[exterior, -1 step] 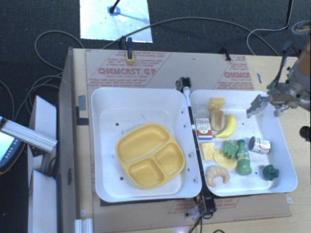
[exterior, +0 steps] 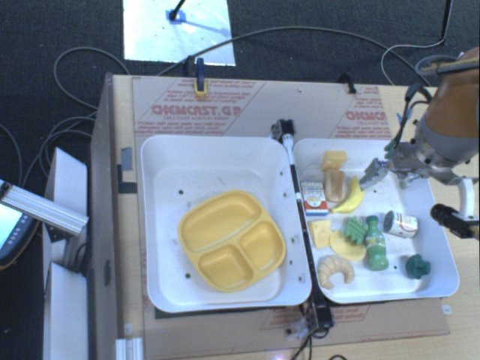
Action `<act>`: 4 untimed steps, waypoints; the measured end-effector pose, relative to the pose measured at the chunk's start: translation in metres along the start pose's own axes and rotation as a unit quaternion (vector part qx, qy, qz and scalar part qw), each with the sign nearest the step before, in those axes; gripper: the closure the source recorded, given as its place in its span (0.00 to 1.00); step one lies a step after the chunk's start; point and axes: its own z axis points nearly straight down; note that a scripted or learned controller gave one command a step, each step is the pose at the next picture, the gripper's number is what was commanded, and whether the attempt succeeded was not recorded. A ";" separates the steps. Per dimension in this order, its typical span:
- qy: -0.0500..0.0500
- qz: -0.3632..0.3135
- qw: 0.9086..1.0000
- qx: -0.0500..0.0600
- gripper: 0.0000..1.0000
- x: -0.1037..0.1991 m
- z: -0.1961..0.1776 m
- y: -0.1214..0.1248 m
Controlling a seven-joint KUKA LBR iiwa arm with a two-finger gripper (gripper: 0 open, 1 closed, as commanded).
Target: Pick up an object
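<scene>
Tool (exterior: pixel 373 174) over the far part of the right bin (exterior: pixel 442 276), slanting down toward the bin's left; spread or pressed together: cannot tell, too blurred. Nothing visible between its tips. Grey arm with orange band (exterior: pixel 457 103) entering from the right edge of the desk (exterior: pixel 225 107).

Closest to the tool tip: banana (exterior: pixel 350 199), just below-left of it, near but apart. Bread roll (exterior: pixel 335 184) touching the banana's left side. Yellow block (exterior: pixel 334 159) near the bin's far edge, left of the tool.

Rest of the right bin: red-and-white carton (exterior: pixel 313 196) against the left wall; cheese slice (exterior: pixel 321 232) below it; green bottle (exterior: pixel 375 243) upright-ish mid-bin, green leafy piece (exterior: pixel 355 229) touching its left, yellow flat piece (exterior: pixel 347 246) under both; can (exterior: pixel 401 224) on its side right of the bottle; croissant (exterior: pixel 336 271) at the near-left corner; dark green piece (exterior: pixel 417 265) near the near-right corner.

Left bin (exterior: pixel 161 201): 1 yellow 3-compartment tray (exterior: pixel 231 240), tilted diagonally, mid-bin.

Black clamp (exterior: pixel 283 130) at the far end of the divider between the 2 bins.
</scene>
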 end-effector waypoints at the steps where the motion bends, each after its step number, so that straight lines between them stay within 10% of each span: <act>1: 0.000 0.000 1.000 -0.001 0.00 -0.007 0.104 0.006; 2: 0.000 0.001 1.000 0.000 0.00 0.022 0.106 -0.040; 4: 0.002 0.002 1.000 0.010 0.00 0.017 0.109 0.080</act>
